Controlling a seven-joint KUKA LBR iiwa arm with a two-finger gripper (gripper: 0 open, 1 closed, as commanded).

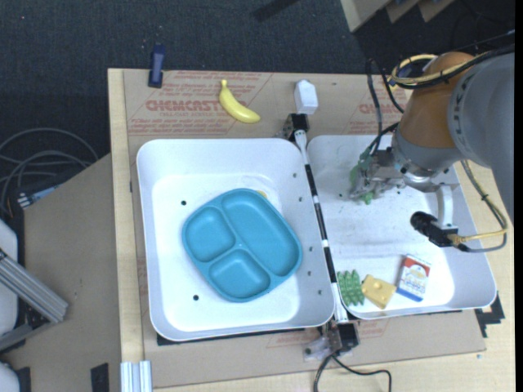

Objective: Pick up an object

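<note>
End effector (365,184) low in right bin (466,288), at 12 o'clock of it; open or clenched: cannot tell. Candidate objects bunched at 6 o'clock: green toy (350,287), cheese wedge (377,291), small carton (413,278). Probably untouched.

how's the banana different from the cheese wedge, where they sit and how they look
The banana lies outside the bins on the brown board behind the left bin; the cheese wedge lies inside the right bin near its front edge. The banana is long and curved; the cheese wedge is short and blocky. The banana lies alone; the wedge sits between a green toy and a small carton. Both are yellow.
</note>
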